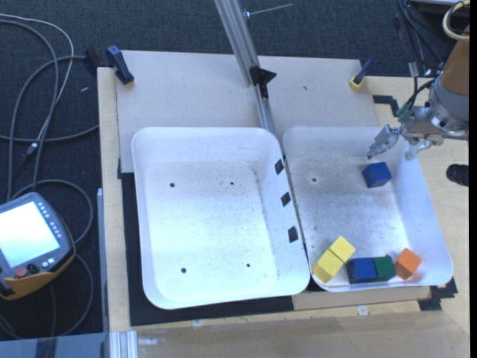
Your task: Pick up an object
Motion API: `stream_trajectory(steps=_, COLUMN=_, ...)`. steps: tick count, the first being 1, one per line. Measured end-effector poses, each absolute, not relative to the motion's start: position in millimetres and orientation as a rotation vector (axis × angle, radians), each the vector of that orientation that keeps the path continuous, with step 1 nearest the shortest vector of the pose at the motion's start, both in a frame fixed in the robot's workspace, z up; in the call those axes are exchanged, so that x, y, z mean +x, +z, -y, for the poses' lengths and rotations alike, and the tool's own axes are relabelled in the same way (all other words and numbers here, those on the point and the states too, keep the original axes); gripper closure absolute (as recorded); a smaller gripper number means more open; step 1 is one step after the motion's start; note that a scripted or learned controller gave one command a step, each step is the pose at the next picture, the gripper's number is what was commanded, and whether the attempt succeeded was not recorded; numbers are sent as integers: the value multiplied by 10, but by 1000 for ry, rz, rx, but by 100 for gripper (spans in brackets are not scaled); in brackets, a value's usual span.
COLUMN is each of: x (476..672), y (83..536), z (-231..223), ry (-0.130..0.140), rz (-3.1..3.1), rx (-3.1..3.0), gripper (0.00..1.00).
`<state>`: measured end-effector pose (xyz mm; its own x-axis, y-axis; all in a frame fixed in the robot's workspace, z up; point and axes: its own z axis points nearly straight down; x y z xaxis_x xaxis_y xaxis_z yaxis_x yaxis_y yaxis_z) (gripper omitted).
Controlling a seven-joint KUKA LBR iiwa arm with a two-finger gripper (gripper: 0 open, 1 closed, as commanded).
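Where the right bin [428, 200] comes nearest the camera, a row of blocks lies along its front wall — two yellow blocks [333, 258], a blue one [362, 269], green [384, 267], orange [408, 262]. Farther back a lone blue block [377, 174] rests on the floor. Just above it hangs the gripper [395, 145], fingers spread open — gripping nothing.

Two bins sit side by side on the bench [194, 95], the left bin [149, 155] beside the right bin [428, 200]. In the right bin, one block [377, 174] lies toward the far side, just below the gripper [396, 145], perhaps apart from it. A row of blocks [365, 263] lies along the near edge, touching one another. A handheld screen unit [30, 245] rests on the floor left of the bench.
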<state>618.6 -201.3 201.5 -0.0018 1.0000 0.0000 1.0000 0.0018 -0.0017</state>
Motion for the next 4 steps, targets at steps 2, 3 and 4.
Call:
stream_trajectory(steps=2, x=6300, y=1114, z=2177, ry=0, rz=2224, rx=-2220, gripper=100)
stream_trajectory(steps=3, x=5368, y=1684, z=1657, ry=-1, rz=2220, rx=-2218, gripper=100)
stream_trajectory(steps=4, x=5601, y=2008, z=551, ry=-8, rz=2233, rx=-2210, gripper=100)
